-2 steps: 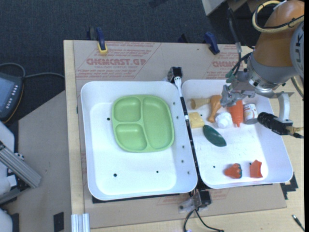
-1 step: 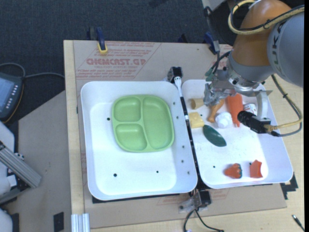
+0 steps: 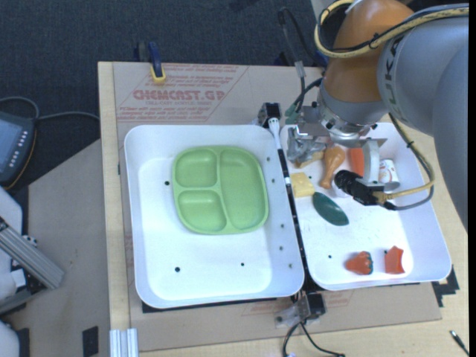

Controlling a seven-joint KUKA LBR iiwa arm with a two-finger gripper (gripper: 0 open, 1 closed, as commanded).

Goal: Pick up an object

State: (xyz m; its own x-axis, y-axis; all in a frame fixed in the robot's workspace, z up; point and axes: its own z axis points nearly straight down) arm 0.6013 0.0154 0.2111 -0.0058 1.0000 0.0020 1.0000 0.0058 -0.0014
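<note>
The gripper (image 3: 312, 149) hangs low over the back left part of the right bin (image 3: 424, 262), under the orange band of the arm. Right beside it lie an orange-tan drumstick-shaped toy (image 3: 332, 163), a pale yellow block (image 3: 301, 185) and a dark green leaf-shaped piece (image 3: 330, 208). An orange piece (image 3: 357, 161) and a small white item (image 3: 387, 172) lie just right of the drumstick. Two red toys (image 3: 359, 262) (image 3: 394, 259) rest near the bin's front. I see nothing between the fingers.
The left bin (image 3: 149, 259) holds a light green divided plate (image 3: 221, 189). A black cable (image 3: 372, 192) loops over the right bin near the toys. The arm's bulk covers the right bin's back right area.
</note>
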